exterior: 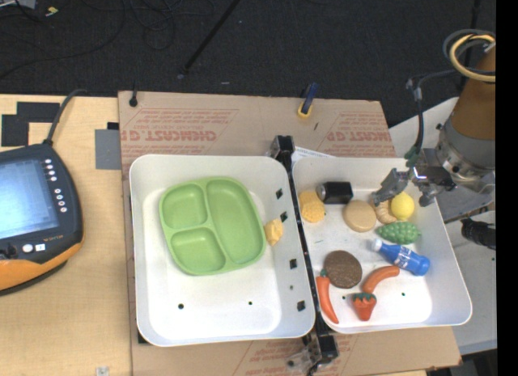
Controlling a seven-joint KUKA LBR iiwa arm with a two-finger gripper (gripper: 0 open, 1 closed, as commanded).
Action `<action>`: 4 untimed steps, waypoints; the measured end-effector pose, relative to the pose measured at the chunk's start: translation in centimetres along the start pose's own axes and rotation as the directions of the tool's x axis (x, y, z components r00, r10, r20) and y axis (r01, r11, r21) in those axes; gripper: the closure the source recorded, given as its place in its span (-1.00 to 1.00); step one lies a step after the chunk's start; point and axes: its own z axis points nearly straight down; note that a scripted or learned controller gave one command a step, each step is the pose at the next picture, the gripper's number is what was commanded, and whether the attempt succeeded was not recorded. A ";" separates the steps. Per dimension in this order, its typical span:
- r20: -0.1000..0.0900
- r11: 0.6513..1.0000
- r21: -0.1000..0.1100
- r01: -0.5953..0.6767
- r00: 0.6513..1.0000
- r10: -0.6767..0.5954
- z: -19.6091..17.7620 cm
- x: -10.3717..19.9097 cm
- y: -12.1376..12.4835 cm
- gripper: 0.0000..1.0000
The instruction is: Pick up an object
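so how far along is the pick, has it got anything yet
Done: the gripper has reached the right bin and sits over the toys at its far side. In hand: it hangs right by the lemon and the tan round piece, but nothing visibly sits between its fingers, so no grasp is confirmed. Left: closing on one item and lifting it out. The green tray lies in the left bin.

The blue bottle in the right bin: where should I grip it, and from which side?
Grip the blue bottle across its middle, coming straight down from above. It lies on its side, white cap toward the green toy, so the jaws should close across its narrow width. The orange carrot lies close below it, so I'd stay clear of that end.
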 end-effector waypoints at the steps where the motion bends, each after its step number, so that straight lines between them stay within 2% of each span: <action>1: 0.002 1.000 -0.012 0.002 1.000 -0.002 -0.8 0.0 0.2 -1.00; 3: 0.001 1.000 -0.008 0.003 1.000 -0.003 11.7 1.1 0.7 -1.00; 4: 0.000 1.000 -0.009 0.002 1.000 -0.002 15.9 1.4 0.7 -1.00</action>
